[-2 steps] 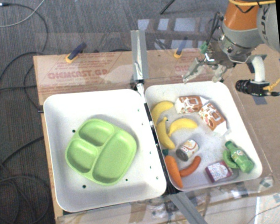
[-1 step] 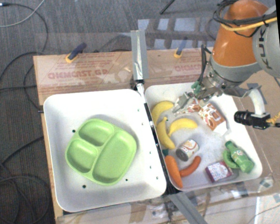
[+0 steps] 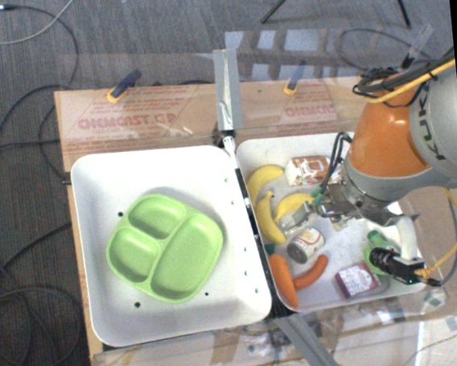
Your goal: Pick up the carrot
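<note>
I see the carrot (image 3: 283,281) lying at the front-left corner of the right bin (image 3: 402,288), against its left wall, with a hot dog (image 3: 311,272) just beside it. End effector (image 3: 322,203) sits over the bananas (image 3: 273,204), near a small can (image 3: 305,244); can't tell its state from here. Left bin (image 3: 91,184) has a green divided plate (image 3: 166,247). Purple box (image 3: 356,280) at front right.

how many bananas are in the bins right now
2, both in the right bin: one banana along its left wall, another just right of it, beside the can. The arm covers part of that bin, so more could be hidden.
</note>
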Controlling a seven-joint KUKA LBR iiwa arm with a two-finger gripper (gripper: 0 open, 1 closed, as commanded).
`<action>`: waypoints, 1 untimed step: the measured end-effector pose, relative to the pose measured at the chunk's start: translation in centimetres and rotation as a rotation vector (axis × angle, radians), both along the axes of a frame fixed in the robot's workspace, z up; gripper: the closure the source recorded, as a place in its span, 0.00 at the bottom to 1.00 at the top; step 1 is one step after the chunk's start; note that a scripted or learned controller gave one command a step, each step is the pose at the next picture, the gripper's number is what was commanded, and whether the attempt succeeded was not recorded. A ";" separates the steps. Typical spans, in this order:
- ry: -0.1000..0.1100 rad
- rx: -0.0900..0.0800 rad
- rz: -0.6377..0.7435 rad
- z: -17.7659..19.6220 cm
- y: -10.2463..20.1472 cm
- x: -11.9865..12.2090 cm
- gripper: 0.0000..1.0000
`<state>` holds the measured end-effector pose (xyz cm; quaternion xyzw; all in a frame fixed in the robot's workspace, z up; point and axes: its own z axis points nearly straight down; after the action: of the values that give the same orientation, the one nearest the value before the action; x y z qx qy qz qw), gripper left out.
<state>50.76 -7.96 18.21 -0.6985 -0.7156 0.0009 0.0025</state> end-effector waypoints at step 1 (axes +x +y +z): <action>-0.015 -0.003 0.027 -9.3 -2.4 0.7 0.00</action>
<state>51.41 -10.39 8.87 -0.6887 -0.7250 -0.0032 -0.0037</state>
